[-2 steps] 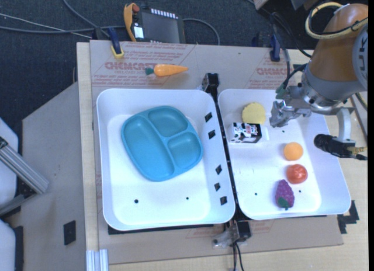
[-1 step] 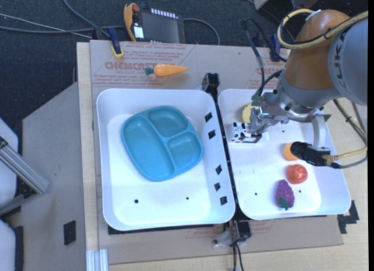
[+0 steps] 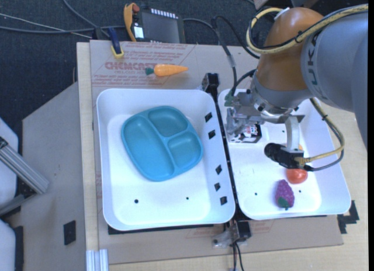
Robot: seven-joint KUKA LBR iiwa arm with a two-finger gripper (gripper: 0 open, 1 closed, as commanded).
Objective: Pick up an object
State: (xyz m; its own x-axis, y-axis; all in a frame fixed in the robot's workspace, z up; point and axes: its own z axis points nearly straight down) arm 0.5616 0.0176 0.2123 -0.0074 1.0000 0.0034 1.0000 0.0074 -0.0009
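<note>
Meanwhile the gripper [image 3: 241,125] hangs over the right bin [image 3: 333,147] near its left wall, w/ the purple grape bunch [image 3: 284,194] & red-orange tomato [image 3: 297,175] lying apart toward the bin's near-right corner, upright in view.

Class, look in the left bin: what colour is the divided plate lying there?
Light blue. The divided plate shows plainly in the camera view, lying in the left bin.

Glossy plastic-looking blue tray [image 3: 162,142]; smooth white bins [image 3: 117,205].
</note>
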